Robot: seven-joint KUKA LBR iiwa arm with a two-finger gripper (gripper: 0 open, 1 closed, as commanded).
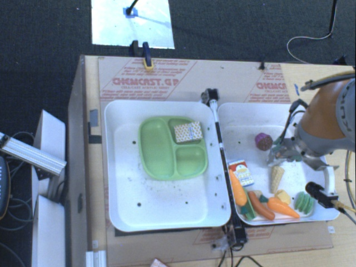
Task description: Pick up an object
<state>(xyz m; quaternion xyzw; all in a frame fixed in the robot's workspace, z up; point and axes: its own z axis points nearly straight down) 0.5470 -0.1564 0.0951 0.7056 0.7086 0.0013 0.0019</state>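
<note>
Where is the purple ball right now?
In the camera view, the purple ball lies in the right bin, near its middle, just left of the tool and above the cream cone.

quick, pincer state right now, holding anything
Pincer: cannot be told; it sits low in the right bin beside the purple object, above the cream cone.

Green divided plate [167, 157] in left bin [125, 204]

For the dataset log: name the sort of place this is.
Likely a robot lab test bench: two white bins on a board, toy food such as a carrot, and a green tray, with the arm reaching in.
</note>
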